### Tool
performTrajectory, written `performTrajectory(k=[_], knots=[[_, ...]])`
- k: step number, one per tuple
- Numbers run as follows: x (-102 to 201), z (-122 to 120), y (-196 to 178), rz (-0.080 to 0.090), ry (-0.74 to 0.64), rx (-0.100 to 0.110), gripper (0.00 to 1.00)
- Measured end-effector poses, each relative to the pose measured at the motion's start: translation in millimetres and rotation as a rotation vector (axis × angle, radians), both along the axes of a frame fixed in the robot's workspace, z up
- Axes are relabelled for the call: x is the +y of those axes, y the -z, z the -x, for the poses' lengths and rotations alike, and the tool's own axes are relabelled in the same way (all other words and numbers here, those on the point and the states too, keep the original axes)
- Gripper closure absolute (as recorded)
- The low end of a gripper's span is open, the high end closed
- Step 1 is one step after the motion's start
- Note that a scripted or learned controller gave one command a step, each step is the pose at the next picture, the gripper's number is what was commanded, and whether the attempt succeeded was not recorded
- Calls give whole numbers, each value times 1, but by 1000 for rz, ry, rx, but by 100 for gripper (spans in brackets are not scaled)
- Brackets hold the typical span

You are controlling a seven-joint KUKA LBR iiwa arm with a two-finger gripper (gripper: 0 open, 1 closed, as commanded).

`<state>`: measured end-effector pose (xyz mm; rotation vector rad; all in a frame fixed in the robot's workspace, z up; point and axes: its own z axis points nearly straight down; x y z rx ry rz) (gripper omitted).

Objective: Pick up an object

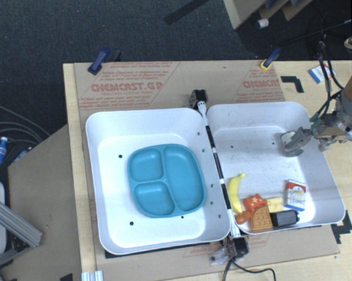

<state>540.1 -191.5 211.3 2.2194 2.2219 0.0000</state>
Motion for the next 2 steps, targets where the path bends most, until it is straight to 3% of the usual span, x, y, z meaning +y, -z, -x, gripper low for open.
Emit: performTrajectory(k=[1, 2], knots=[[-29, 62, 64, -1, 2, 3, 0], [-27, 60, 127, -11, -4, 3, 0]])
